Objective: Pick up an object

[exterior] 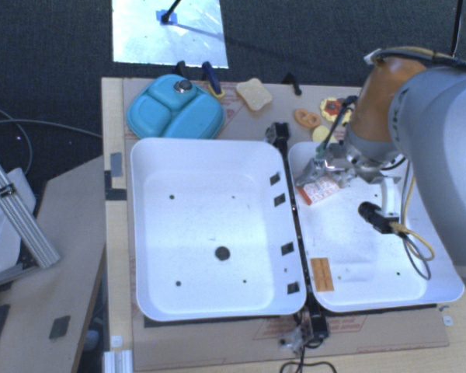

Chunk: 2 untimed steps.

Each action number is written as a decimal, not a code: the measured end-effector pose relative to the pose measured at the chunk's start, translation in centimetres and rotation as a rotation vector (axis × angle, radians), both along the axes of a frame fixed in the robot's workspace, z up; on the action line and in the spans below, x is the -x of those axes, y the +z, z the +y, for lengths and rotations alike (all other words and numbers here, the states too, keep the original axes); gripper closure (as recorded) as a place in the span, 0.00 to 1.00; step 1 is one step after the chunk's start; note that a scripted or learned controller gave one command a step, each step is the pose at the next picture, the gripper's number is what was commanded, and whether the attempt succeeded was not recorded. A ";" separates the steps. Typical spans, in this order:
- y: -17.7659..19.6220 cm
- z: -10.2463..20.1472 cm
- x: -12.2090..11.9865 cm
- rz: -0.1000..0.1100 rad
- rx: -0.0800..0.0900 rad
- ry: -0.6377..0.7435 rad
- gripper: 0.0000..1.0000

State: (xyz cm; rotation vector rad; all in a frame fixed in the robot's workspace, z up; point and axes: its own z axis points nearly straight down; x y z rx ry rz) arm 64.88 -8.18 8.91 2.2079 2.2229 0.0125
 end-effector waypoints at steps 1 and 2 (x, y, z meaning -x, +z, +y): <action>1.5 -0.6 -0.2 -0.013 0.011 -0.003 1.00; 10.0 3.0 4.1 0.008 -0.002 0.000 1.00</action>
